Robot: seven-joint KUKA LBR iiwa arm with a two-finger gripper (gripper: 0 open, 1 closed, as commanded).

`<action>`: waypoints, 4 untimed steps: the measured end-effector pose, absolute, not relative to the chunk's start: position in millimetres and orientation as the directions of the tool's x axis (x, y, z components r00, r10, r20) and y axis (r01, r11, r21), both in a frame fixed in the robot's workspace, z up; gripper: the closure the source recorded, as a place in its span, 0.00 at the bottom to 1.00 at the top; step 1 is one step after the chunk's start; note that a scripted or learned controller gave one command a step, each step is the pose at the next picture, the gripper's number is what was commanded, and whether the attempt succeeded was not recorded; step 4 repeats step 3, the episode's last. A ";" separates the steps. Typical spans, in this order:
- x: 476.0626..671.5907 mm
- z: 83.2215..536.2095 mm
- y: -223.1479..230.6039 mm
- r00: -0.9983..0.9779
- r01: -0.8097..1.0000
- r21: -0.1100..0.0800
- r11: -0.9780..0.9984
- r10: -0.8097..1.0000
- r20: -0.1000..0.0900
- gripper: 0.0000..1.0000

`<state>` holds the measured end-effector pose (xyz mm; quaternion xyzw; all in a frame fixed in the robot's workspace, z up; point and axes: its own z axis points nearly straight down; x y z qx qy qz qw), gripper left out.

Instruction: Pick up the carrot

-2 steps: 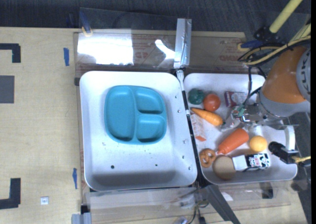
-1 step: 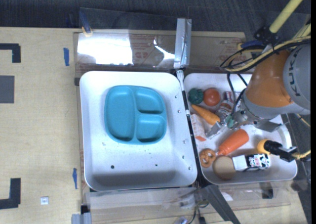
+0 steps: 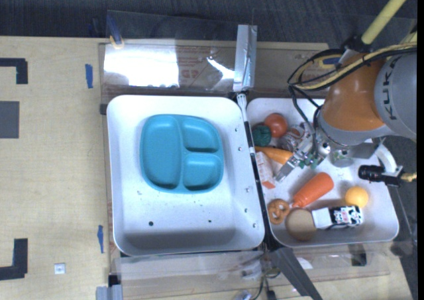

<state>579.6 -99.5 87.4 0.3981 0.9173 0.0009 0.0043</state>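
The carrot (image 3: 313, 189) is an orange tapered piece lying at a slant in the middle of the right bin (image 3: 384, 229). My gripper (image 3: 291, 165) hangs just above and to the left of the carrot's upper end, pointing down to the left. It stands between the carrot and a smaller orange piece (image 3: 275, 155) by the bin's left wall. I see nothing held in the gripper. The arm's orange band (image 3: 351, 100) covers the bin's back right part.
Around the carrot lie a pretzel (image 3: 278, 210), a brown round item (image 3: 301, 224), a white cow-patterned carton (image 3: 339, 216) and a yellow fruit (image 3: 356, 196). A red tomato (image 3: 275, 123) and a green item (image 3: 262, 134) sit at the back left. The left bin (image 3: 132, 219) holds a blue divided plate (image 3: 180, 153).
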 end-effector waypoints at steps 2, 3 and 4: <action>628.9 99.0 -104.2 -0.757 0.654 -0.001 0.757 0.654 0.000 1.00; 659.7 218.5 -61.4 -0.723 0.690 0.011 0.724 0.690 -0.012 1.00; 659.7 218.5 -61.4 -0.723 0.690 0.011 0.724 0.690 -0.012 1.00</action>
